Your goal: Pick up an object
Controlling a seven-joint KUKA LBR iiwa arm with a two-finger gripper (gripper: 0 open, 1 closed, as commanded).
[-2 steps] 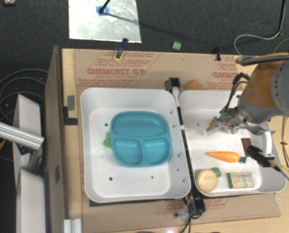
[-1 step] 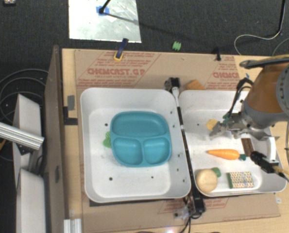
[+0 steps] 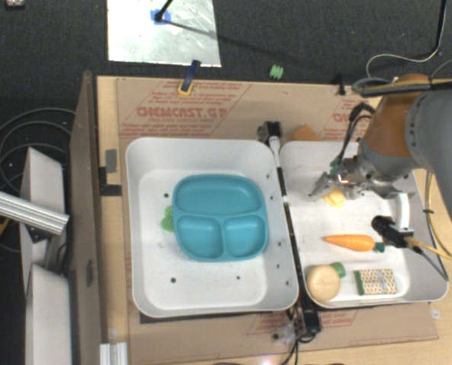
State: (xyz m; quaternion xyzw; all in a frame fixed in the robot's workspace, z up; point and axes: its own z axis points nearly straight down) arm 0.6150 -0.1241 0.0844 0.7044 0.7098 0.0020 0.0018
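Observation:
In the right bin, my gripper is low over the upper middle of the floor. A small yellow object lies right at its tip, touching or just under it, partly hidden by the metal. An orange carrot lies on the bin floor below the gripper, apart from it. A round beige object with a green edge rests in the near left corner, with a small patterned packet to its right.
The left bin holds a blue divided plate, with a small green object peeking out at its left edge. A ridge separates the two bins. The arm stretches over the right bin's far right side.

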